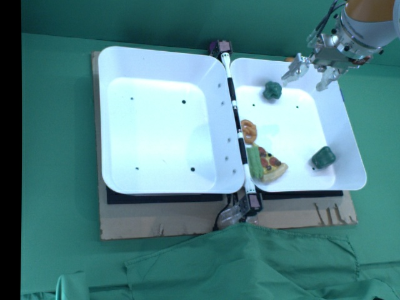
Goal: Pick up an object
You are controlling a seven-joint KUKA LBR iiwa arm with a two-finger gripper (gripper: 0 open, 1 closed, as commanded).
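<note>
- Starting at the left, the left bin (164, 120) holds no toys, only a few small dark dots on its floor.
- Along the divider, in the right bin (350, 161), sit an orange pretzel-like ring (249, 130), a green stick (255, 165) and a pizza slice (270, 165), the last two touching.
- Farther right lie two green pieces: a broccoli-like toy (272, 90) near the back wall and a green block (323, 157) near the front right corner (well apart from each other).
- At the far right the gripper (310, 74) hangs above the bin's back edge, fingers spread apart and clamped on nothing.
- By my reading, no pick has been made: choosing a toy, descending, closing and lifting all remain. The broccoli-like toy is nearest.
</note>
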